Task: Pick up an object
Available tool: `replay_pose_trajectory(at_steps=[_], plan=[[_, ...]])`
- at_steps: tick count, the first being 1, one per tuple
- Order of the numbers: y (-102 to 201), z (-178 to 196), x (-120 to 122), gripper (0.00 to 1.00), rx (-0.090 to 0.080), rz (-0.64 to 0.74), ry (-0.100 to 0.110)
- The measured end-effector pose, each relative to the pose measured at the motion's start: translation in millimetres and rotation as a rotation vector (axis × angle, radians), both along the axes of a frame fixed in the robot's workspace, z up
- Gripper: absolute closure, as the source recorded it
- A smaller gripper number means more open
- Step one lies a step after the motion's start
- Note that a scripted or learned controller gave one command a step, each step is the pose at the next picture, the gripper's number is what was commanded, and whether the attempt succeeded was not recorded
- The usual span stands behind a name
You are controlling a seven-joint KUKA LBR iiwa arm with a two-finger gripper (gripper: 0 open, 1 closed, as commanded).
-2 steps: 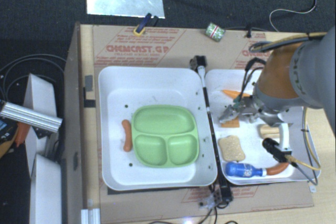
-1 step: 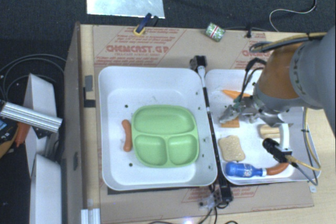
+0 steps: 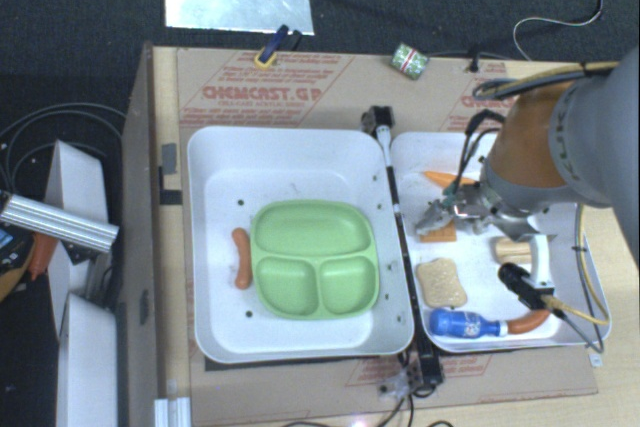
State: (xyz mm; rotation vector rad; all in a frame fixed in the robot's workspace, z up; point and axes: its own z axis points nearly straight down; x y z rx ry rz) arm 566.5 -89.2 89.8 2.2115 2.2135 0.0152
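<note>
Currently, gripper: gripper (image 3: 443,215) low in right bin (image 3: 480,340), at the orange block (image 3: 437,234); whether it is clenched or released, cannot tell.
Progress: nothing visibly lifted; grasp and lift judged still to do.
Candidates: orange block under the gripper; carrot piece (image 3: 441,179) behind it; tan biscuit (image 3: 441,282), blue bottle (image 3: 463,323) nearer the front.
Left bin (image 3: 210,215): green tray (image 3: 315,255), sausage (image 3: 241,258) beside it.
Obstruction: bin divider (image 3: 392,200) close by.
</note>
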Motion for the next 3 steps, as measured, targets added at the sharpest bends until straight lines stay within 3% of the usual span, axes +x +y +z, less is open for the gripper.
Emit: replay_pose_trajectory(at_steps=[1, 2, 3], plan=[[-1.0, -5.0, 4.0, 0.00, 0.003, 0.002, 0.013], [-58.1, 55.5, -21.6, 0.00, -0.001, -0.001, 0.012], [-27.0, 1.8, 80.8, 0.00, 0.002, 0.002, 0.016]])
